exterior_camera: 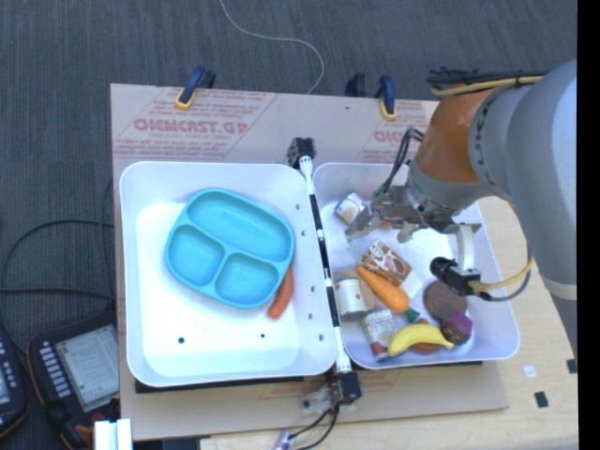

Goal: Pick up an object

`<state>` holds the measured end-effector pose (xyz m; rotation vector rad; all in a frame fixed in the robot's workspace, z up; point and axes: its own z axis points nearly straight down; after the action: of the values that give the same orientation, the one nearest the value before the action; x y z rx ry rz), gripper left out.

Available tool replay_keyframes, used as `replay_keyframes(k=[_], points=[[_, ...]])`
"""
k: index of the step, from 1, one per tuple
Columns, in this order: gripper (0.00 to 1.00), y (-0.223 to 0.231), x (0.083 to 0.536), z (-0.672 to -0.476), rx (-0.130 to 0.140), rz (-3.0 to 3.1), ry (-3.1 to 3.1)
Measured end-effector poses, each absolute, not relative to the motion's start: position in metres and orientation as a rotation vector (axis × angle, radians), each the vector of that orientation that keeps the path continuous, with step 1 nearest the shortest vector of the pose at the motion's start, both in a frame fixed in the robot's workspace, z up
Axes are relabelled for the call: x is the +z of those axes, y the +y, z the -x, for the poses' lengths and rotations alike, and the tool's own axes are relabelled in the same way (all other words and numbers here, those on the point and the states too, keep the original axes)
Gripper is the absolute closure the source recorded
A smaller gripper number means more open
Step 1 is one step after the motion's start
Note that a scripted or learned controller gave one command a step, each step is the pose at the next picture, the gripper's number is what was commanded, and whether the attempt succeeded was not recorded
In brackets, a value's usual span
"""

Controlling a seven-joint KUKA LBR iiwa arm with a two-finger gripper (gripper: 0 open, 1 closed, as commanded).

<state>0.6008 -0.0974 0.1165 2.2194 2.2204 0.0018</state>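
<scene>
Over the right bin (502, 340), the gripper (386, 217) hung low near the bin's upper left, its fingers spread apart and holding nothing. Just beneath lay a small wrapped item (350, 209), with a carrot (384, 290) and banana (413, 337) farther down. Another bin (150, 345) held a blue divided plate (229, 247).

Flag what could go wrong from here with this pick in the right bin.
1. Clutter: the carrot, snack packet and small can lie packed together, so a descent may catch two items or shove one aside.
2. The gripper sits near the bin divider; a low sweep could clip it.
3. The banana lies against the right bin's front wall, leaving little room.
</scene>
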Motion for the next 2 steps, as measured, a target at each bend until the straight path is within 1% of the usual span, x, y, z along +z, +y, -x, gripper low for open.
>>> replay_keyframes(k=[1, 2], points=[[0.00, -0.099, 0.089, -0.561, 0.011, -2.212, 2.214], [1.00, -0.099, 0.100, -0.562, 0.014, -2.211, 2.214]])
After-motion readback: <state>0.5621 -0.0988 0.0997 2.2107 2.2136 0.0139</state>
